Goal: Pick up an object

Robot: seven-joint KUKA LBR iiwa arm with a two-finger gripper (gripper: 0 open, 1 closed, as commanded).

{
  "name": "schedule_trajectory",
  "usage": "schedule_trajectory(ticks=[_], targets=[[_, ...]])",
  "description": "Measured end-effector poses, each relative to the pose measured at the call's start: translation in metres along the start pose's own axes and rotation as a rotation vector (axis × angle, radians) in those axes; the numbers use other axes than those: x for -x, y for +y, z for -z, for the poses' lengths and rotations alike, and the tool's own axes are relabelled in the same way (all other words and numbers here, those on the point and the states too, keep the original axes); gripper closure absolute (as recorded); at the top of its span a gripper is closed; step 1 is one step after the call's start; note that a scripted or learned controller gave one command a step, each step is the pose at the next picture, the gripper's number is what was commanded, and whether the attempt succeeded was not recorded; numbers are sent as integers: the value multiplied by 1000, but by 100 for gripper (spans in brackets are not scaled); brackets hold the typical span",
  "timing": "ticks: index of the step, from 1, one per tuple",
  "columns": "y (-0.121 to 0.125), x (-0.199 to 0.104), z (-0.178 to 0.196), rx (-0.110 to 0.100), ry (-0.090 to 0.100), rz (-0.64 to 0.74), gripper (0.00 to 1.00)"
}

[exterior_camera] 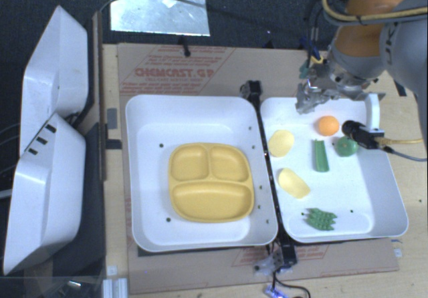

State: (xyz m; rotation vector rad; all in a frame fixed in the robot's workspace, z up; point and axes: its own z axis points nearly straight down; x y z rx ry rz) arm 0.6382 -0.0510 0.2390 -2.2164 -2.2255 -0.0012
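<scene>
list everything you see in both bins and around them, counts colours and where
white bins: 2, white, side by side on the bench
divided plate: 1, yellow, three compartments, middle of the left bin
orange ball: 1, orange, upper part of the right bin
pale yellow pieces: 2, pale yellow, left side of the right bin, one above the other
green stick: 1, green, centre of the right bin, below the orange ball
round green item: 1, green, right of the stick
leafy green item: 1, dark green, near the front of the right bin
cardboard sheet: 1, brown, under the bins
arm: 1, grey with orange band, upper right
end effector: 1, grey, over the right bin's back edge
</scene>
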Motion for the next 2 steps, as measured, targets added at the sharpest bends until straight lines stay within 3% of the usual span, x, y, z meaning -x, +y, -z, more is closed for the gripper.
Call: schedule_trajectory(ticks=[1,2], targets=[[-6,-59,-5,0,0,1,100],[6,-117,-4,1,1,1,100]])
